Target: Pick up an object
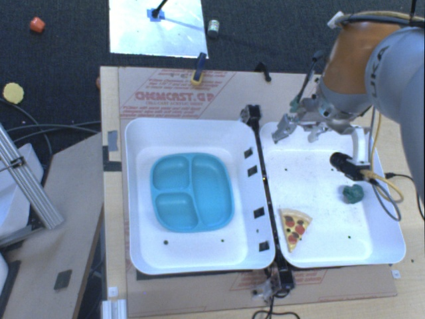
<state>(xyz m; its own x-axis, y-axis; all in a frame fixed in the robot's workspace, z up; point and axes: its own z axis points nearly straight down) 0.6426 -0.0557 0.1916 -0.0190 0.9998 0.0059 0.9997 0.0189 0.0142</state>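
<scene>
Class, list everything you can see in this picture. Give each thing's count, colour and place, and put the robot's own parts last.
bins: two, white, side by side on the cardboard
divided plate: one, blue, middle of the left bin
pizza slice: one, yellow with red spots, right bin, near side by the divider
small lump: one, teal, right side of the right bin
cardboard sheet: one, tan with red print, under the bins
silvery sheet: one, on the dark floor beyond the cardboard
block: one, orange, dark floor, far left
ball: one, yellow, left edge
arm: one, grey with orange band, from the right
gripper: one, over the right bin's far edge
</scene>
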